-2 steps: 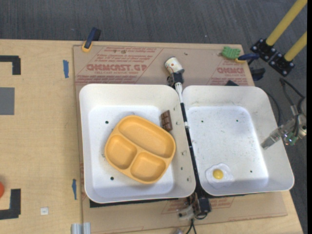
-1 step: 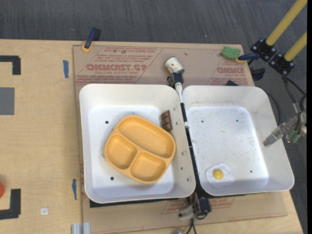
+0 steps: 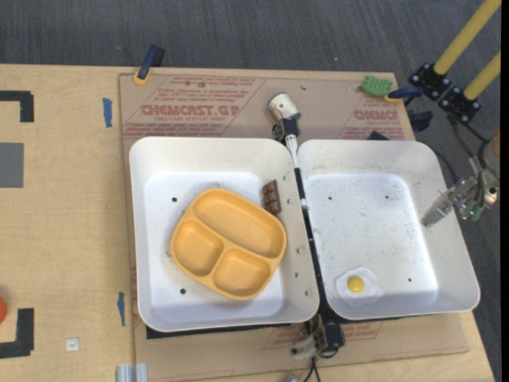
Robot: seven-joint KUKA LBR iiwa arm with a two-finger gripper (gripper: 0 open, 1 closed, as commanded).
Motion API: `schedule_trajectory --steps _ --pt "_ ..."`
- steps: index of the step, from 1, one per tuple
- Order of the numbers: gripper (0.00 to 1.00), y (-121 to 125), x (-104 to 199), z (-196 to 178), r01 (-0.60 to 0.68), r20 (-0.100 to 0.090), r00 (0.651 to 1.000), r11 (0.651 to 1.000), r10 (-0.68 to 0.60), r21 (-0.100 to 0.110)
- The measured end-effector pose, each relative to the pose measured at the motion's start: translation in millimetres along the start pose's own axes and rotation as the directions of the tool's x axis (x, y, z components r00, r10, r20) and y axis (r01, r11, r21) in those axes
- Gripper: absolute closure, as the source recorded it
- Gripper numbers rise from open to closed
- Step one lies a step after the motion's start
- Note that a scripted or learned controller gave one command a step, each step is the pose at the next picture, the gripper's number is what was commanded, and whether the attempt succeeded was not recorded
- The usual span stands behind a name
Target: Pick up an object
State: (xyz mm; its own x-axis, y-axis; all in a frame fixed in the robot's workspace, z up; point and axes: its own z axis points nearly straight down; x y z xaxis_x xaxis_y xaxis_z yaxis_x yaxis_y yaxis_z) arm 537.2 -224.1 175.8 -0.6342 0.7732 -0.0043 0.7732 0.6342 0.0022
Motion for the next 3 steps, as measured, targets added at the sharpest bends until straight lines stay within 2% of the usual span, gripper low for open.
schedule_trajectory --steps 3 --pt "1.00 2.4 -2.9 -31.7 -0.003 0.013 1.000 1.000 0.003 -0.009"
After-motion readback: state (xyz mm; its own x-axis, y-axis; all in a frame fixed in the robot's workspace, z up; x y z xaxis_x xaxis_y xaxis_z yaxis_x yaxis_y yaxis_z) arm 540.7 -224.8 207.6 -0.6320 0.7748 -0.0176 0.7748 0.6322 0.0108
